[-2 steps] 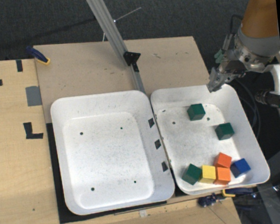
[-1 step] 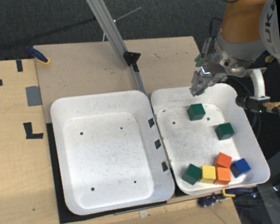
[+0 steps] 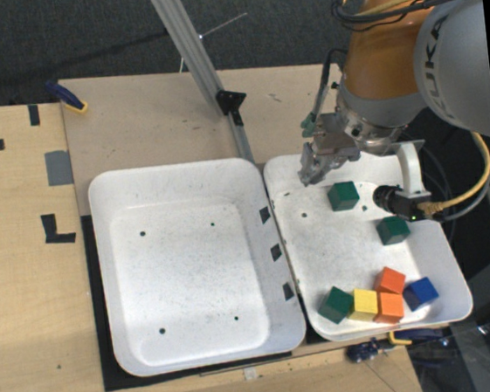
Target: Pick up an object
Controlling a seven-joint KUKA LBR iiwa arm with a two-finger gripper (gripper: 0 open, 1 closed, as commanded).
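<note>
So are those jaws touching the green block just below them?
Apart. The camera view shows bare white bin floor between the gripper and the green block.

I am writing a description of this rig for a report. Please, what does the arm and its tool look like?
The arm is grey and rounded, with an orange band above the wrist and dark lettering on its shell. Black and yellow cables loop around it. The tool is a small grey metal assembly with a green part on its side.

Single fixed camera above the worktop [image 3: 156,113], looking down at a slant, moderately near; both white bins [image 3: 109,197] in frame, arm [image 3: 403,41] entering from right.
</note>
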